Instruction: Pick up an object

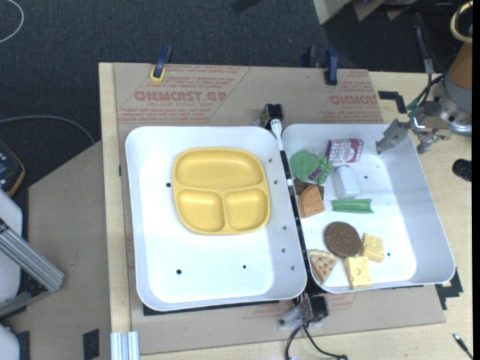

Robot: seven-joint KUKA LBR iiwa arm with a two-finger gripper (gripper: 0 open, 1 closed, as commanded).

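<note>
- The gripper (409, 135) is hanging over the far right rim of the right bin (420, 223), its two fingers spread apart with nothing between them
- One fingertip (387, 142) is pointing down toward the bin's back right corner, the other is sitting just beside the rim
- The grey arm (457, 103) is reaching in behind the gripper from the right edge
- The nearest thing to the gripper is a small red and white packet (344, 151), lying just to its left near the bin's back wall
- Further left of the gripper, a crumpled green leaf piece (309, 165) is resting against the bin's left side
- Below and left of the gripper, a green bean-like stick (352, 205) is lying flat, with a tan toast slice (311, 201) beside it
- Well below the gripper, toward the front of the bin, a brown round cookie (342, 238) is sitting with two yellow cheese cubes (373, 247) just to its right and a waffle wedge (322, 265) at its left
- Far to the left of the gripper, a yellow divided plate (221, 190) is lying in the left bin (150, 253)
- Both bins are sitting on a brown board (225, 92) held by clamps at its back edge
</note>
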